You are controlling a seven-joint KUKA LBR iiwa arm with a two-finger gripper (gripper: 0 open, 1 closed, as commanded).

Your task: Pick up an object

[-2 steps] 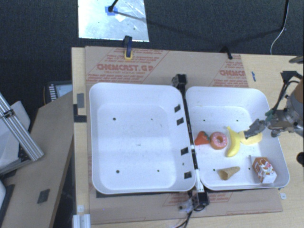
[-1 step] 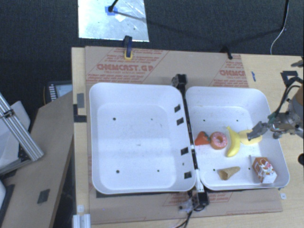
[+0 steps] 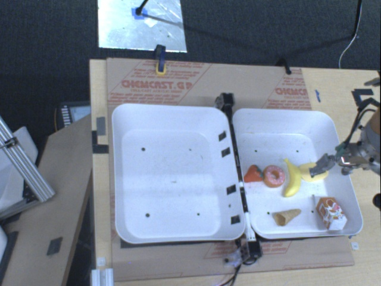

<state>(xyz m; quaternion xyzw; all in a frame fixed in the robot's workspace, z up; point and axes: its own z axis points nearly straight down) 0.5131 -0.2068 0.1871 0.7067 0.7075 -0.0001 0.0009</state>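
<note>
Carton [image 3: 331,213]: nearest you, a small red-and-white box in the right bin's [image 3: 280,127] front right corner, close against both walls, so you have little room on those two sides.
Cone [image 3: 287,217]: a tan cone lying flat, left of the carton, long axis roughly left-right, wide end to the right.
Banana [image 3: 293,179]: mid-bin, long axis running front to back with a slight curve; its far end bends right toward the gripper.
Doughnut [image 3: 274,176]: pink, touching the banana's left side.
Strawberry [image 3: 254,174]: red piece just left of the doughnut, near the wall between the bins.
Gripper [image 3: 324,165]: low over the right side of the bin, at the banana's yellow far tip; you cannot tell whether the fingers are parted or closed.
Open room: the right bin's far half is bare floor.
Left bin [image 3: 169,115]: white floor, well apart from the gripper.
</note>
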